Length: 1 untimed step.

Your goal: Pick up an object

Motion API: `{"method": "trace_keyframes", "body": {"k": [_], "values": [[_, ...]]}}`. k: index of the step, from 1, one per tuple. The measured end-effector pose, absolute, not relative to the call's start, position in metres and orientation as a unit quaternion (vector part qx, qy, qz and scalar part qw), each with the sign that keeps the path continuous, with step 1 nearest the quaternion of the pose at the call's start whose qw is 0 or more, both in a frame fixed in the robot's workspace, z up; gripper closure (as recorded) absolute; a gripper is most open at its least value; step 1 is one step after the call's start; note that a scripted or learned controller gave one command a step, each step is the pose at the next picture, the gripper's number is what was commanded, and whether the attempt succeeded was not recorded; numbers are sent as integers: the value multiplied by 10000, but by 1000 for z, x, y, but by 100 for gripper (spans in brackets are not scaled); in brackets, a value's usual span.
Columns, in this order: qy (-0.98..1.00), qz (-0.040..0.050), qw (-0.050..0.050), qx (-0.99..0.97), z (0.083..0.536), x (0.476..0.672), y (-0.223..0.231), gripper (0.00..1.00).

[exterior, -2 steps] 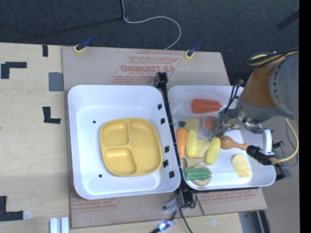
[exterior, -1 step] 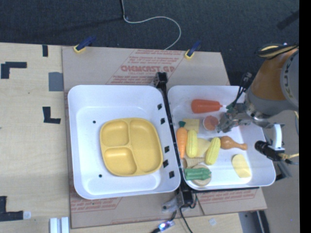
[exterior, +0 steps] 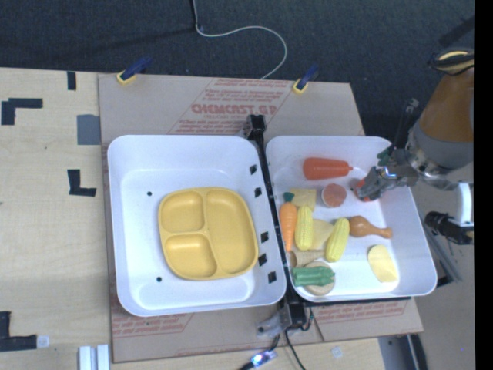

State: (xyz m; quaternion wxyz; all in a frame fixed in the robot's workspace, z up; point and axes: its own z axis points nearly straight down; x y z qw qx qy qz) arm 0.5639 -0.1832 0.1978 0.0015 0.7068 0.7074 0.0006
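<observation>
Gripper hung low in the right bin, near its far right side; couldn't tell if open or shut. Nearest object: round pinkish slice, just beside it, smooth plastic, flat. Best approach imo: come straight down, centred, clear of the glossy red-orange carrot.

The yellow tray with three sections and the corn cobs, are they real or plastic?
The yellow three-section tray looks like moulded plastic: one even colour, rounded edges, a soft sheen. The two yellow corn cobs look like toy plastic too, smooth and evenly coloured, though the view is too coarse to be sure.
</observation>
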Motion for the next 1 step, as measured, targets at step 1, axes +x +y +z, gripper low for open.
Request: {"method": "trace_keyframes", "body": {"k": [1], "values": [[7075,1,3,7067,225,565,-183,100]]}}
